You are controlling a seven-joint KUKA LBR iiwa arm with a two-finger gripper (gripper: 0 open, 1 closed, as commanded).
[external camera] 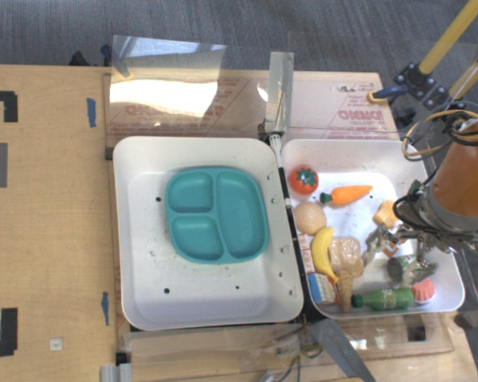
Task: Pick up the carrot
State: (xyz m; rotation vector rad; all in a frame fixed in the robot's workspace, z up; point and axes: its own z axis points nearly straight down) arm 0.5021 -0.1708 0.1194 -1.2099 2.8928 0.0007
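the step in hand looks like the approach: the hand (pixel 398 241) hangs low over the right bin (pixel 450 297), and whether it is apart or together i cannot tell. the carrot (pixel 349 195) lies up and to the left of the hand, apart from it, beside a tomato (pixel 303 180). it is orange, tapered, green-tipped. the next move calls for shifting over it and lowering.

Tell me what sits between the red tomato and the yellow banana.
In the camera view, a round beige bread roll lies between the red tomato and the yellow banana.

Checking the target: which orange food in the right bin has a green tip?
The carrot, long and tapered, lying right of the round tomato.
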